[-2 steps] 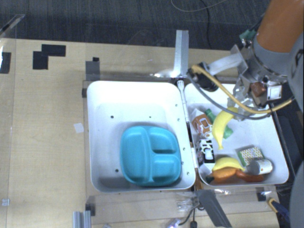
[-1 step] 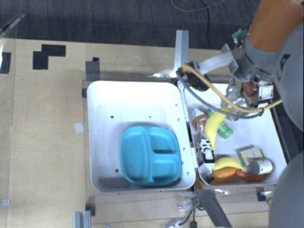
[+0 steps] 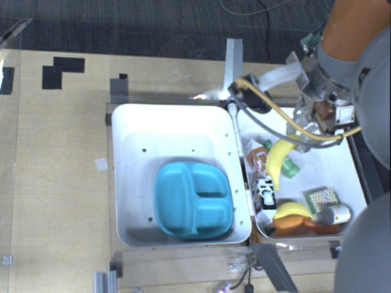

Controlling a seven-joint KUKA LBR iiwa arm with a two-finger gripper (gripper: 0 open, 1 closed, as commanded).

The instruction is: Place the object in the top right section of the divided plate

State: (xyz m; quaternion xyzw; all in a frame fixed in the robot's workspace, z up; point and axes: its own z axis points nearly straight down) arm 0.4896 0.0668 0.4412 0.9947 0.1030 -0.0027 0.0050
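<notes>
We see the arm (image 3: 360, 41) as a thick, rounded body in smooth grey casing, and a broad orange band (image 3: 348, 17) wraps it above the wrist. Below the band we find a grey wrist block (image 3: 327, 81) with angular metal plates and a small teal fitting (image 3: 310, 39) at its upper edge. A white tag with dark marks (image 3: 344, 113) sits on its lower part, beside a reddish-brown patch. A yellow hose (image 3: 287, 122) and a grey cable (image 3: 269, 127) loop out from the wrist together, both running to a black connector (image 3: 253, 97). We cannot make out screws.
</notes>
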